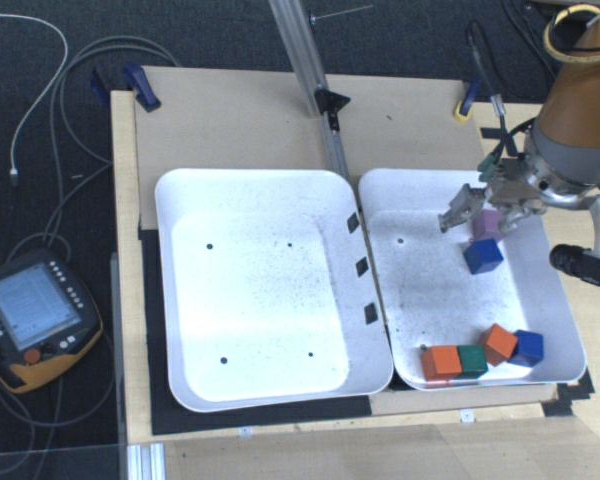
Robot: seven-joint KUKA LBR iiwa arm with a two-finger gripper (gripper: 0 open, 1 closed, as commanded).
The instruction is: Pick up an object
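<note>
Two shallow white bins sit side by side on a pale wooden bench [240, 118], with dark carpet around it. Taking the right bin [420, 298] as the landmark: the left bin [260, 288] touches its left wall, both with rounded corners and smooth plastic floors flecked with dark specks. A ribbed aluminium post [300, 48] slants up from the seam between them. Well to the left of the bins, on the carpet, lies a grey and orange teach pendant [35, 318] with loose cables [50, 78] above it.

Inside the right bin, along its near wall, a row of small matt blocks rests: an orange block [441, 361], a green block [471, 360], a second orange block [500, 342] and a small blue block [528, 346]. Nearer the far right corner a blue cube [483, 256] sits on the floor, tilted. Just above it the gripper [485, 215] hangs with its grey fingers [458, 211] spread; a pale purple block [487, 223] shows between them, though I cannot tell whether it is pinched.
</note>
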